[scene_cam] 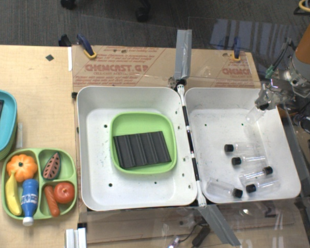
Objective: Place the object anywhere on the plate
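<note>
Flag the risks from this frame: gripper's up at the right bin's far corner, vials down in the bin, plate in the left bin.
1. The gripper seems to carry a clear vial, but it is nearly see-through against the right bin, so the hold is hard to confirm and it may slip.
2. The green plate is mostly covered by a ribbed black block; a round vial could roll off it.
3. The carry must cross the divider between bins.
</note>
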Controlling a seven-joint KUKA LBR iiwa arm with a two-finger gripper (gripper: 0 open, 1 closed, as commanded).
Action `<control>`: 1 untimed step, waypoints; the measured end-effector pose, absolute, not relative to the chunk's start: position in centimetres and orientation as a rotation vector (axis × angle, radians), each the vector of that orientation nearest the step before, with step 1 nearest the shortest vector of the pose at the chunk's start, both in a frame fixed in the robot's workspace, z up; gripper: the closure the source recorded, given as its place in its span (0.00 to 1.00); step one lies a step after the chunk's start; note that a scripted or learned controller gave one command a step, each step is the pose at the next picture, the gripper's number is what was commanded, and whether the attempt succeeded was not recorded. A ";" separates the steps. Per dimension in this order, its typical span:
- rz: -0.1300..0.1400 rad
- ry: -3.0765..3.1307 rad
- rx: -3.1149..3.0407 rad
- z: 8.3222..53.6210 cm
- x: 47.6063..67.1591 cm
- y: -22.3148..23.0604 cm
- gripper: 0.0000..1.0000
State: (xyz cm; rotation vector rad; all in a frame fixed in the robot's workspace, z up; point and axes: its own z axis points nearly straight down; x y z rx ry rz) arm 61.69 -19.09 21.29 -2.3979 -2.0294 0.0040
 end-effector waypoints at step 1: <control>0.004 -2.029 -2.398 21.3 61.7 -19.1 0.00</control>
